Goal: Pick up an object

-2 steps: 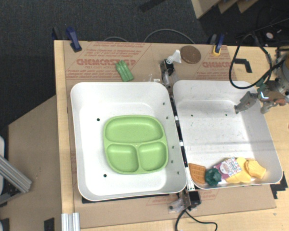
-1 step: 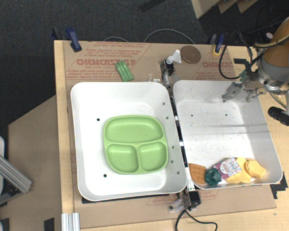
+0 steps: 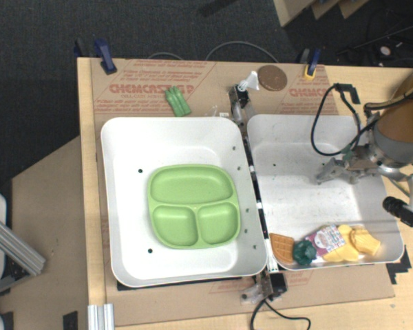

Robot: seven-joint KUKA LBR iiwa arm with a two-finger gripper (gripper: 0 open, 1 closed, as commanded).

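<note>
A wooden bench [image 3: 158, 81] covered with printed brown cardboard is seen from above at a slant, with dark carpet around it. Near the back left corner, a blue clamp [image 3: 104, 55] grips the bench edge, and a small green object [image 3: 178, 102] lies on the cardboard just behind the left bin. The left white bin [image 3: 120, 184] holds a light green divided plate [image 3: 193, 205] with one long compartment at the back and two smaller ones at the front; the plate sits roughly in the middle of the bin, apart from its walls. Between the two bins at the back stands a small white and black fixture [image 3: 242, 95], and just right of it a round brown disc [image 3: 272, 78] rests on the cardboard, with a yellow and blue clamp [image 3: 312, 63] further right. The right white bin [image 3: 282, 150] has a cluster of small objects along its front wall: a tan waffle-like piece [image 3: 282, 247], a dark green lump [image 3: 304, 253] touching it, a pink and white packet [image 3: 327, 240], and yellow pieces [image 3: 358, 245] at the right end. The gripper [image 3: 337, 172] hangs low over the middle right of this bin, well apart from the cluster, with a black cable [image 3: 323, 115] looping behind it. Its fingers appear spread slightly, with nothing between them. The grey and orange arm [image 3: 399, 126] enters from the right.
</note>
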